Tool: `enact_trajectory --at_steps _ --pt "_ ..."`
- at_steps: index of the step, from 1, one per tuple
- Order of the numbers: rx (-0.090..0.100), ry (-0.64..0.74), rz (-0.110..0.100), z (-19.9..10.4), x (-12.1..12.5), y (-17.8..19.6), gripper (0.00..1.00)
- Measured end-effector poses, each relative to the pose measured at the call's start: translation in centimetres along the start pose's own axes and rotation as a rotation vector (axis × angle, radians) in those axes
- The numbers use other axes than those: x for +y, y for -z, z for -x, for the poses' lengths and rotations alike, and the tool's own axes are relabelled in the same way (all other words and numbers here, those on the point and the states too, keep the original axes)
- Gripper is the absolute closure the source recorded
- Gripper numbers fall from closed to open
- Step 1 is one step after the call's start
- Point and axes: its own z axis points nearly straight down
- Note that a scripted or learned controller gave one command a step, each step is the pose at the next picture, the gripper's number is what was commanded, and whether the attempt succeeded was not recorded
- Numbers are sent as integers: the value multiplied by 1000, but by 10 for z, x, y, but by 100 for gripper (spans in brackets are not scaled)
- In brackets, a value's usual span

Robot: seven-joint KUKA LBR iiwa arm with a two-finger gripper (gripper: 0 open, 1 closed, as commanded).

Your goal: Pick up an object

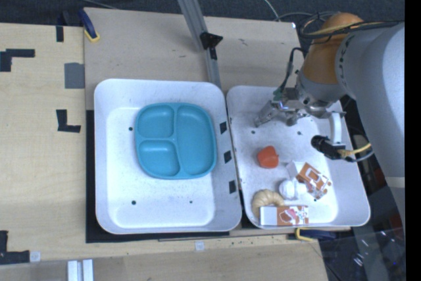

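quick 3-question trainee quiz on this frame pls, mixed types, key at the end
1. True or false: the blue divided plate lies in the left bin.
2. Which item is nearest the tool? A) croissant B) red-orange piece C) carton
3. Fill in: the tool is over the ___ bin.

Key: 1 true; 2 B; 3 right

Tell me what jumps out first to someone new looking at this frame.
The blue divided plate sits alone in the left bin. The grey arm with its orange band reaches in from the right, its gripper low over the upper part of the right bin. Below it lie a red object, a croissant and small packets at the bin's near end.
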Motion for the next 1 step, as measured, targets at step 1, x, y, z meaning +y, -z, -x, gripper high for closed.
enact_trajectory --at_steps 1 --pt "0 1 2 0 1 13 100"
